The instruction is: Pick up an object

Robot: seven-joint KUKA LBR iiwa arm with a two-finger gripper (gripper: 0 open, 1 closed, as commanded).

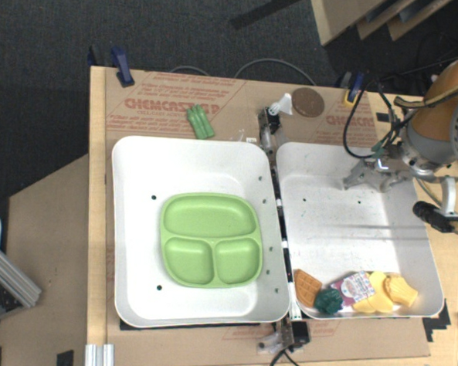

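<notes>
Hand (366, 177), finger state unclear, hovers over right white bin's (412, 228) far edge; should descend squarely onto clustered small toys (358, 292).

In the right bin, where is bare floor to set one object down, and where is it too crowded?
The right bin has bare floor across its middle, between the claw at the far end and the toy pile along the near wall. The pile is crowded: a waffle, a dark green piece, a pink packet and yellow pieces lie packed together.
</notes>
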